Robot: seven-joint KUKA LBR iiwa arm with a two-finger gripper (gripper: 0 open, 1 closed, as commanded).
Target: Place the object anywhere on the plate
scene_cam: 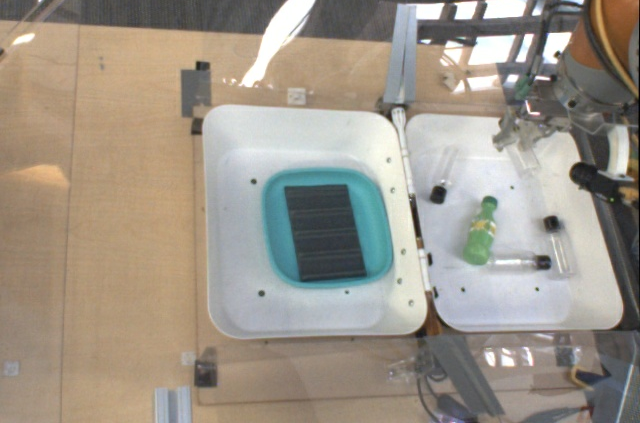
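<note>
In the right-hand white bin (600, 306) the small green plastic bottle (482, 230) lies free beside clear vials, awaiting pickup, while the pincer (522, 133), its state impossible to tell, hovers near the far rim, well apart from the teal square plate (375, 221).
</note>
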